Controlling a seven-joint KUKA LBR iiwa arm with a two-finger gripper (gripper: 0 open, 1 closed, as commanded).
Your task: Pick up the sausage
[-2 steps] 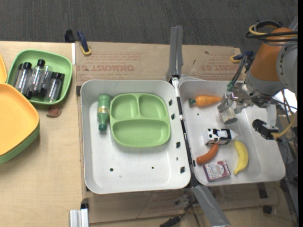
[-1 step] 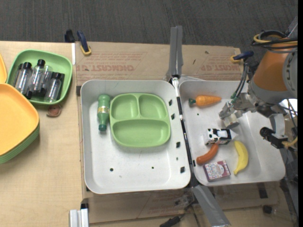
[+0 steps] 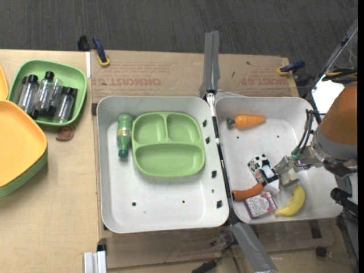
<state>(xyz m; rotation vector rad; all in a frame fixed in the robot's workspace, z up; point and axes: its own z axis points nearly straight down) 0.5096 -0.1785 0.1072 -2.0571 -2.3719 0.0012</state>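
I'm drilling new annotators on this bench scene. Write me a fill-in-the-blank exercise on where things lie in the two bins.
1. The sausage lies in the ____ bin of the camera view.
2. The green divided plate has ____ compartments.
3. The green bottle lies to the ____ of the divided plate in the camera view.
4. The fruit beside the pink packet is a ____.

Missing words: right; three; left; banana
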